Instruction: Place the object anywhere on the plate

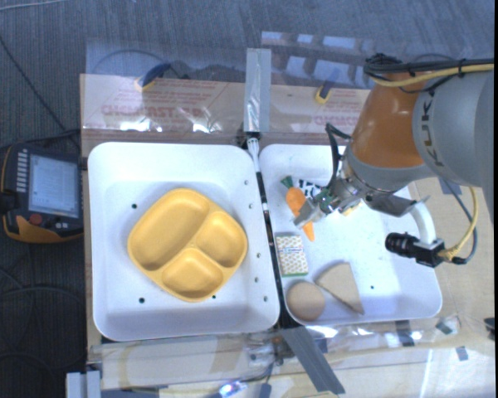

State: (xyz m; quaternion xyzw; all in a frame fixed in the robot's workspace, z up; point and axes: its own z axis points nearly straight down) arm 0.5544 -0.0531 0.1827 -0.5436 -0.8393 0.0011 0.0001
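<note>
Where bins [100, 222] sit, grey carpet [33, 65].

Two shallow white bins sit side by side at mid-frame. The left white bin [104, 305] holds a yellow three-compartment plastic plate [188, 243] at its centre. In the right white bin [423, 301], an orange carrot-shaped toy [299, 208] lies toward the upper left, with the grey arm's two-finger gripper [309, 212] just beside it. Below the carrot lies a small patterned rectangular packet [292, 254]. At the lower left sits a round tan ball [306, 300], and right of it a tan wedge-shaped block [342, 285]. A handheld control pendant [40, 192] lies at the frame's left edge.
</note>
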